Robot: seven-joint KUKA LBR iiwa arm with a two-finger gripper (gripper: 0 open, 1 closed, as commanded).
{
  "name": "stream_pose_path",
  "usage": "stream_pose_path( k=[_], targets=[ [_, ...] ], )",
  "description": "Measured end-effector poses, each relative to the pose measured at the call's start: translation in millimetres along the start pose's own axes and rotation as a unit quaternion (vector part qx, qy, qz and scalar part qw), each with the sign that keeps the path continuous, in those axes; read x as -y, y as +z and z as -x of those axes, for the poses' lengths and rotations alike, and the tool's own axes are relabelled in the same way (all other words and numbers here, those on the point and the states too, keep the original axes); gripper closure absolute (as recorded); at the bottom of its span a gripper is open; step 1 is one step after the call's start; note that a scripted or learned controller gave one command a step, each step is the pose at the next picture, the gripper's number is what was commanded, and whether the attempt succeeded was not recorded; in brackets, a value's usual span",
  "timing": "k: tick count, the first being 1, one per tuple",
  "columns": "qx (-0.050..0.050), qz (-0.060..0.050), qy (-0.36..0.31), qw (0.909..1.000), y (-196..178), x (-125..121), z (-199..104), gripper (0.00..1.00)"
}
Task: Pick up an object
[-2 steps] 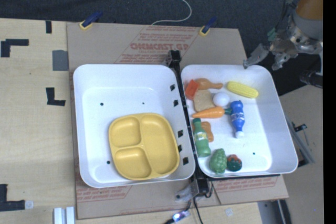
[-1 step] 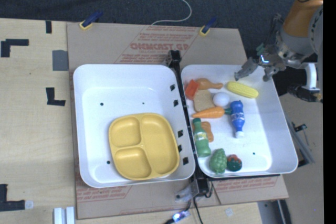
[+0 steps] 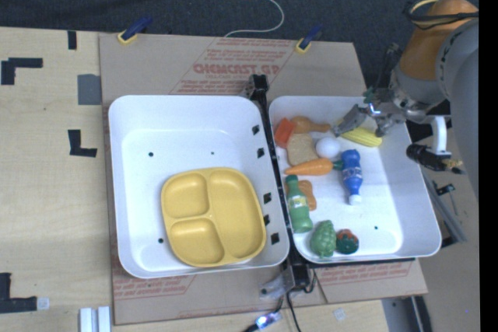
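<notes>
We see yellow three-compartment plastic plate point(image 3: 212, 215) lying flat in left white bin point(image 3: 128, 117), toward its near right corner. Both bins sit on brown cardboard sheet point(image 3: 226, 64) with red print, held by two blue-and-yellow clamps point(image 3: 135, 29) at its far edge. Thin white cable point(image 3: 257, 0) loops across dark carpet behind. Pale wooden bench point(image 3: 47, 190) carries black tape marks at left.

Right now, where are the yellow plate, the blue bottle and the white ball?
yellow plate point(image 3: 212, 214), camera view, its central divider.
blue bottle point(image 3: 351, 169), camera view, mid-body.
white ball point(image 3: 327, 147), camera view, its top.
</notes>
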State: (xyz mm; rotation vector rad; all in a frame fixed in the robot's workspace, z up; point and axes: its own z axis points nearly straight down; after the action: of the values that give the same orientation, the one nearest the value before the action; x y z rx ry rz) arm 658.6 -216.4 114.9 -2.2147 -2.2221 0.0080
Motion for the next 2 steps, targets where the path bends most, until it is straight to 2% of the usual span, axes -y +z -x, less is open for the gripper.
stream_pose_path(
  k=[1, 2],
  targets=[
    [0.003, 0.007, 0.000, 1.0000, 27.2, -2.9, 0.5, 0.00],
    [0.002, 0.004, 0.000, 1.0000, 19.5, -1.2, -1.3, 1.00]
  ],
)
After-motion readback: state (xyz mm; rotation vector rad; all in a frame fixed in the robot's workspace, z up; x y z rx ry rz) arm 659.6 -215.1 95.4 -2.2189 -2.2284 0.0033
